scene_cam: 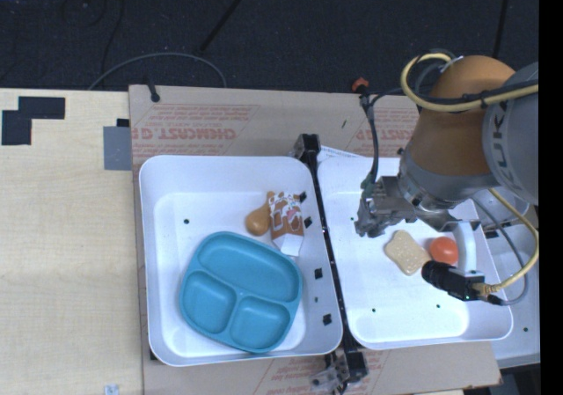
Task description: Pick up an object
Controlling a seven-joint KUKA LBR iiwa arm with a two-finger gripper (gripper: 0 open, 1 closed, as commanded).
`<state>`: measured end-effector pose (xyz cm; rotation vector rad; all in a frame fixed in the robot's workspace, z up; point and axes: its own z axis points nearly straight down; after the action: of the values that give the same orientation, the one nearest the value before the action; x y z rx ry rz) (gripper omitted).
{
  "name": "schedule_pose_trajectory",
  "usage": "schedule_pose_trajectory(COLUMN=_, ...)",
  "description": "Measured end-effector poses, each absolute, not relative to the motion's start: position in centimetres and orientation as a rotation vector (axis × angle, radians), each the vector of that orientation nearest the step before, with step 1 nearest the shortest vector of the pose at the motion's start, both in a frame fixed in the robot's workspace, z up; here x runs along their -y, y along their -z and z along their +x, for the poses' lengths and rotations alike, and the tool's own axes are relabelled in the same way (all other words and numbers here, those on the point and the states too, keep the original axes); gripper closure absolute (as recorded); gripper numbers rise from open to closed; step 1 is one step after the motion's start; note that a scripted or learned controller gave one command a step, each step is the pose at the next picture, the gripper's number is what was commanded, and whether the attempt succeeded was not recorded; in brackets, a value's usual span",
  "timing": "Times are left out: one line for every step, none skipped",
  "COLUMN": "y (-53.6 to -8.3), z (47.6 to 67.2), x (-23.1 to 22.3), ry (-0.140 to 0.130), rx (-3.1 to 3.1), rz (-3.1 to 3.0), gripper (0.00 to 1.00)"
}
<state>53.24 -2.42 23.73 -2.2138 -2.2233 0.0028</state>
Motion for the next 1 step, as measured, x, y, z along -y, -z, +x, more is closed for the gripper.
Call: schedule_pose_trajectory(y=-24.26, z=55.18, x=-2.30, ry=-0.001, rx=2.225, rz=-2.215, gripper=1.00)
